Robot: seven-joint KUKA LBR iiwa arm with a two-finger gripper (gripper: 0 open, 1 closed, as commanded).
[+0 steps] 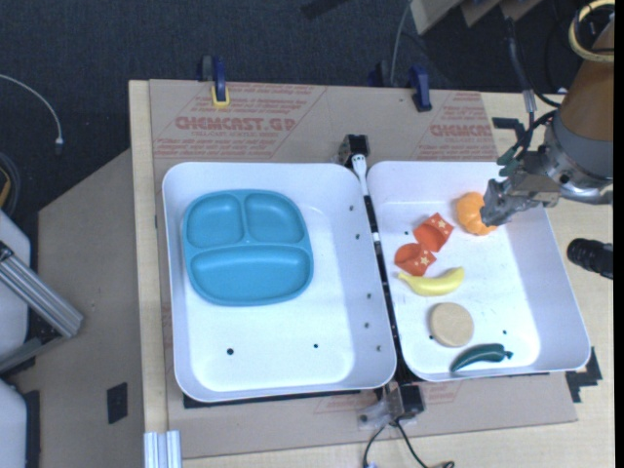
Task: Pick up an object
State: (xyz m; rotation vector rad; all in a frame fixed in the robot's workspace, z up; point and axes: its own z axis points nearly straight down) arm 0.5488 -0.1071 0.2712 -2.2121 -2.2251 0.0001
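Note:
The right bin [546,291] holds an orange fruit [469,214], two red pieces [434,230] [414,257], a yellow banana [432,282], a tan round cookie [451,324] and a dark green pepper [480,357]. My gripper [497,208] comes in from the right and sits low at the right side of the orange fruit, touching or nearly touching it. Its dark fingers partly cover the fruit's right edge.
The left bin [278,364] holds a blue divided plate [249,246]. The arm's grey wrist with its orange band [590,115] hangs over the right bin's far right corner. Blue clamps [216,74] [420,86] sit at the board's far edge.

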